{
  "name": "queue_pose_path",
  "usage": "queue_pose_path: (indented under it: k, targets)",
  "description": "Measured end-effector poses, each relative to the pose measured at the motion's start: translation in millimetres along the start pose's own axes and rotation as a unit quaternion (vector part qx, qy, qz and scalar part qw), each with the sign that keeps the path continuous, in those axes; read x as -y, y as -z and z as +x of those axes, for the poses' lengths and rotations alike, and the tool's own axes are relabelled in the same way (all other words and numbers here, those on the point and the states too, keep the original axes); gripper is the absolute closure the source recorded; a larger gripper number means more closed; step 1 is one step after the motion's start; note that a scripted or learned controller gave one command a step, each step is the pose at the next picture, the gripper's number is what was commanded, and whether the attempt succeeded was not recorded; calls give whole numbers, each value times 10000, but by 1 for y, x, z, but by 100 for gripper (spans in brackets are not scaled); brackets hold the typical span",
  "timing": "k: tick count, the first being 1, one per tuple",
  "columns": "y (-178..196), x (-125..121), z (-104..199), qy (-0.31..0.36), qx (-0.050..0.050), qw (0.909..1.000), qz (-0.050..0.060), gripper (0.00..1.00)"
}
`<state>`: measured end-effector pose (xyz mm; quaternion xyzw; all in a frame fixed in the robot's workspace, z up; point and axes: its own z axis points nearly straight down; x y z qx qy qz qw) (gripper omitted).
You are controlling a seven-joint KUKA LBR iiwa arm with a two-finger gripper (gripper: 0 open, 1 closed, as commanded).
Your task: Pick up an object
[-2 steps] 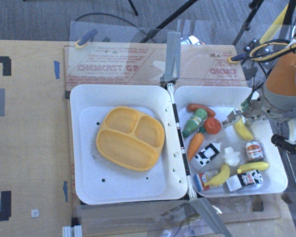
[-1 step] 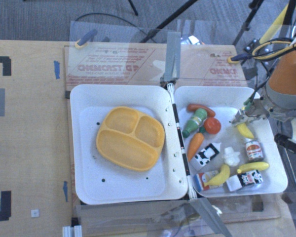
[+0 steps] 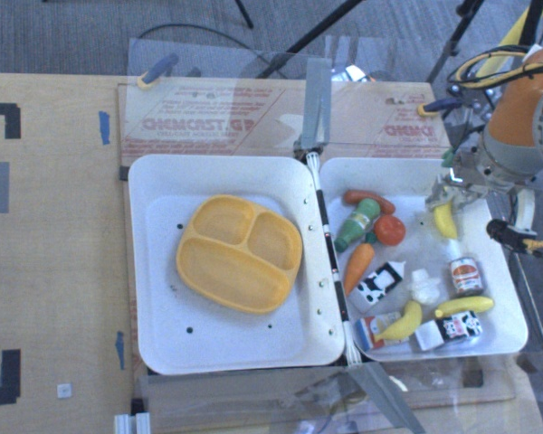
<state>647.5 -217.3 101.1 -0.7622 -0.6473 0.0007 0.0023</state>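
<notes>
Two white bins are being viewed from above at a slant. The left bin is being occupied by a yellow divided plate, lying flat near its centre.

The right bin is being crowded with toy food. The arm is being seen at the upper right, with the gripper positioned over the bin's far right part. A small yellow banana piece is being seen directly under the fingertips, its long axis running roughly up and down the view, upper end toward the gripper, lower end toward the near wall. Whether it is being pinched or merely touched cannot be told; how wide the fingers are standing cannot be told either.

Other contents being noted:
- red sausage, lying at a slant near the far wall
- green bottle, beside a red tomato
- carrot, tip pointing toward the near-left
- cow-patterned carton
- small can
- a second banana and a third, both lying roughly crosswise near the near wall
</notes>
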Motion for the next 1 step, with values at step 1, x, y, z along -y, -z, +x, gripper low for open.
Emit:
queue_pose_path:
  k: [1]
  targets:
    - [122,-11,49,-541,14,9985,-17,100]
